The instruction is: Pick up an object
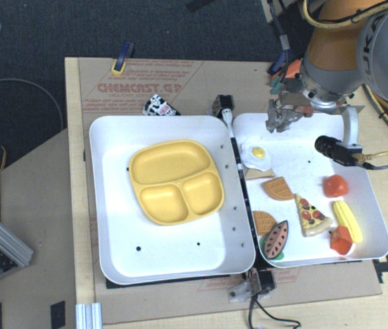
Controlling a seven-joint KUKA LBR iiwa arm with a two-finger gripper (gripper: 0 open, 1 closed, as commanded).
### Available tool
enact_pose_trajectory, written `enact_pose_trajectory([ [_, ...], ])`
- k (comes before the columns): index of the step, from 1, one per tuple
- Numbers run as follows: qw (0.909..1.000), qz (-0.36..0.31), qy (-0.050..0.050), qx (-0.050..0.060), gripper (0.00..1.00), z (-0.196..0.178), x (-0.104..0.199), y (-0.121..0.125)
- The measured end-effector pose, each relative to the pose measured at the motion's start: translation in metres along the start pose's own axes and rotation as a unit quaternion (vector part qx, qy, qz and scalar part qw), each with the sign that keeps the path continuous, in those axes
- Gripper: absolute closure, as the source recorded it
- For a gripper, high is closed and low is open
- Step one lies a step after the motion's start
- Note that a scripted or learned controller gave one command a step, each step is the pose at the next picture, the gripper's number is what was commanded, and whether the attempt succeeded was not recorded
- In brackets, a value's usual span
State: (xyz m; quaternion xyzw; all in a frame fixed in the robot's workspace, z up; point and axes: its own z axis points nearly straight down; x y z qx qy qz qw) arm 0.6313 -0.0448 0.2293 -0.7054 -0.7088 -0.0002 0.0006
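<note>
My gripper (280,120) hangs over the far left corner of the right bin (369,204), just above and behind a fried egg (256,155), and nothing shows in it. Toy foods lie in this bin: a toast slice (276,188), a pizza slice (310,216), a tomato (336,185), a yellow banana-like piece (347,219), a small red piece (341,241), a watermelon slice (276,239) and a brown cookie (263,219).
The left bin (112,204) holds a yellow divided plate (175,181). A black-and-white toy (158,105) and a blue-yellow clamp (120,59) lie on the bench behind it. A black clip (223,104) sits where the bins meet. A black cabled part (336,149) juts over the right bin.
</note>
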Motion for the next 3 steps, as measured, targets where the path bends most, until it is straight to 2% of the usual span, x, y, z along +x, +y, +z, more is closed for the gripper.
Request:
enact_pose_trajectory([
  [1, 1.0000, 0.000, 0.000, 0.001, 1.00, 0.0141, 0.0569, 0.0061],
  [3, 1.0000, 0.002, -0.001, -0.002, 1.00, 0.0073, 0.0625, 0.0135],
])
